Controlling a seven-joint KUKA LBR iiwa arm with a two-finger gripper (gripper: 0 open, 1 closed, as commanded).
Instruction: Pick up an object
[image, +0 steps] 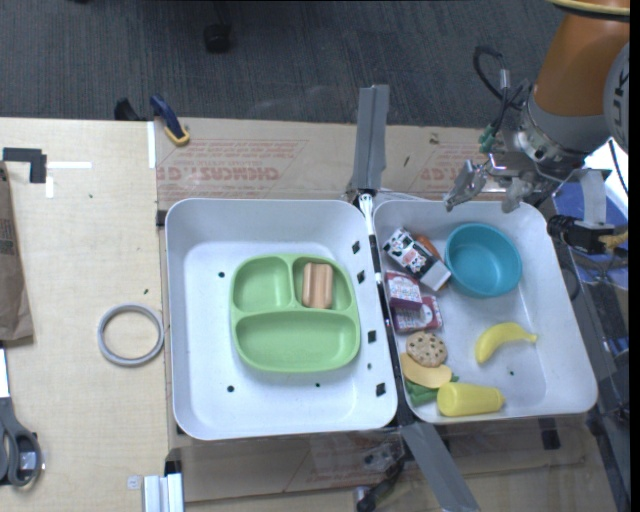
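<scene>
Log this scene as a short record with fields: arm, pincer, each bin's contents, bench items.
arm: grey with orange band, at upper right
pincer: fingers apart, holding nothing, above far rim of right white bin
left white bin: green three-compartment plastic tray; pink toy sausage in the tray's upper right compartment
right bin: round blue bowl, yellow toy banana, yellow cylinder, chocolate-chip cookie, black-and-white carton, dark red packet
bench: grey tape ring left of the bins

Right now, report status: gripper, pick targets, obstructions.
Gripper open, holding nothing, above right bin's far rim. Blue bowl nearest below; banana beyond. Nothing between fingers and bowl.
</scene>
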